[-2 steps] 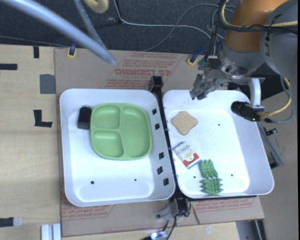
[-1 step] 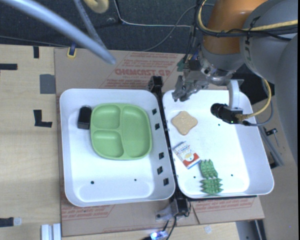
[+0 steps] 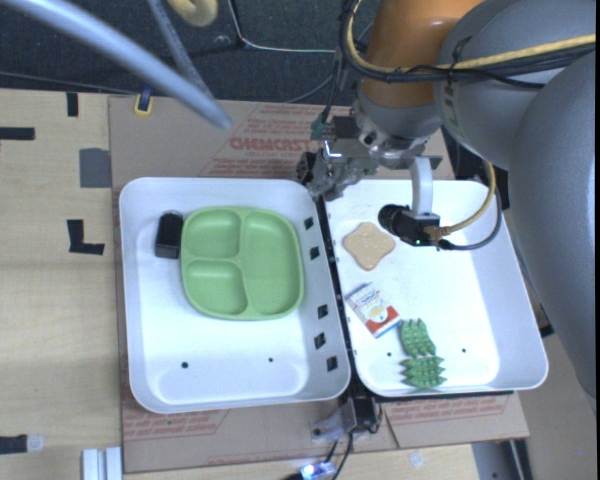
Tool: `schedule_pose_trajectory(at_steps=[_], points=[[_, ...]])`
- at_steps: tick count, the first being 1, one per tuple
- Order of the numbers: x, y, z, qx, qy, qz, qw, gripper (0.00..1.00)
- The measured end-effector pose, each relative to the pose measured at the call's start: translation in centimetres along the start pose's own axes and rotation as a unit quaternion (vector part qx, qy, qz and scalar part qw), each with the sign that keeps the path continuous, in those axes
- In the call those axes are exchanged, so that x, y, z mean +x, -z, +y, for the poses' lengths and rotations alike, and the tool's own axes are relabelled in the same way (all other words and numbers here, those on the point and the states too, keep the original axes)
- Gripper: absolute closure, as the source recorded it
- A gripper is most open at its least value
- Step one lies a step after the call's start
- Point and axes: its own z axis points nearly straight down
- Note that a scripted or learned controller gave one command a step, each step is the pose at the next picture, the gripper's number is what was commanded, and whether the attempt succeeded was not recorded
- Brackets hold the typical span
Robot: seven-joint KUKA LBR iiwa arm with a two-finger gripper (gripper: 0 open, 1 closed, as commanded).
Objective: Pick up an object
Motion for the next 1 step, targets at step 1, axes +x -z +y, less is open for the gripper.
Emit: schedule_pose_trajectory(at_steps=[1], points=[[4.60,-2.17,-0.92,0.001,-0.001,-0.001,1.0000,1.00]])
